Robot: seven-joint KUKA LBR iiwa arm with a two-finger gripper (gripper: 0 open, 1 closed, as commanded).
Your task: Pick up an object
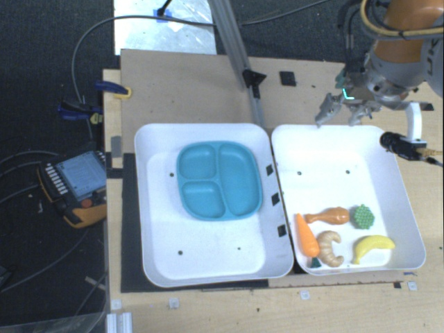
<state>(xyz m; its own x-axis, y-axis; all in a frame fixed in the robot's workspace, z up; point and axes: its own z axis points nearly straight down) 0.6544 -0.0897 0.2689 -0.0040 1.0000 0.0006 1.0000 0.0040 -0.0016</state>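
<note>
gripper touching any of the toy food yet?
Apart. Camera view shows the gripper at the right bin's far edge, bare white floor between it and the drumstick and broccoli.

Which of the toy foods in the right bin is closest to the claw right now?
The chicken drumstick. It lies highest in the cluster, toward the claw above the bin's far rim; the broccoli beside it is nearly as close, while the carrot, croissant and banana lie farther down.

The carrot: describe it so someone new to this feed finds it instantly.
Look in the right-hand white bin, at the cluster of toy food in its near corner. The carrot is the leftmost piece, lying along the bin's left wall beside the tan croissant. It is the only orange, tapered stick.
</note>
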